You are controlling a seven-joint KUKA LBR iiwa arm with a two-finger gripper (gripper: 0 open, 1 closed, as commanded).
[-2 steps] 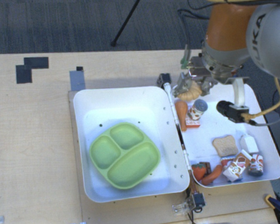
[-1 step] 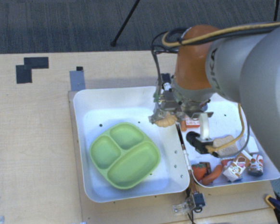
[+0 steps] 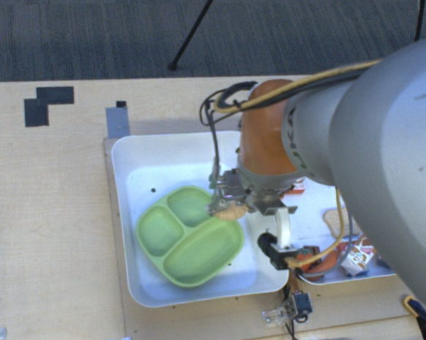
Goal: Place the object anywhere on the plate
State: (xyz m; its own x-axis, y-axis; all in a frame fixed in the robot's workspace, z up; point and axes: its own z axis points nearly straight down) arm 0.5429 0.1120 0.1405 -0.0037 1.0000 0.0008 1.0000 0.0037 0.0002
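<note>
Reaching in from the right, wrist bent down, tool (image 3: pixel 227 205) pinching a tan object (image 3: pixel 232 212) over the green divided plate's (image 3: pixel 191 235) rim.

Two bins are set side by side on the counter (image 3: pixel 48 215). In the left bin (image 3: pixel 128 209) a divided plate (image 3: pixel 189 237) is laid, toward its near side. Above the plate's right edge the claw (image 3: pixel 227 205) is positioned, with a small object (image 3: pixel 232 212) seen at its tip, over the plate's rim. In the right bin (image 3: pixel 339 277), several items (image 3: pixel 352 254) are partly hidden by the arm (image 3: pixel 373 153).
</note>
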